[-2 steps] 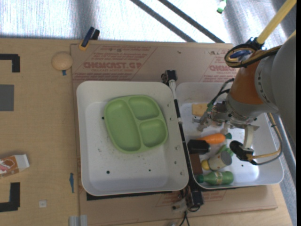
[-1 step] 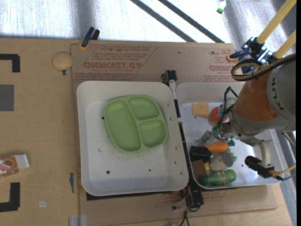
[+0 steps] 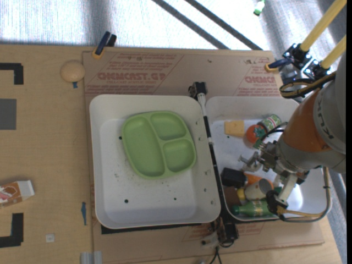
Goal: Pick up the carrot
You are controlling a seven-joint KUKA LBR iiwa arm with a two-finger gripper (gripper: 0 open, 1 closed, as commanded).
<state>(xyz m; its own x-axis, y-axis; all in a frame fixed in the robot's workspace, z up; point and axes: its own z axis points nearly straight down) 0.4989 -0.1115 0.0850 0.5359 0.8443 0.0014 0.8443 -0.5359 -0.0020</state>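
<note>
Bench [image 3: 49, 147]: two white bins [image 3: 104, 164], wooden ball [image 3: 72, 71], carton [image 3: 15, 191].

Crowded quarters in the right bin [image 3: 324, 202]: a black block [image 3: 232, 177] and a green bottle [image 3: 254, 208] sit just beside the fingers, with a cheese wedge [image 3: 234, 128] and a can [image 3: 269, 124] farther off toward the bin's far wall. Beyond the divider, the left bin [image 3: 110, 202] offers open floor around a green divided plate [image 3: 159, 143].

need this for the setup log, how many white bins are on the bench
2. The left bin holds a green divided plate. The right bin holds a clutter of small items, with the arm's gripper low over them.
</note>
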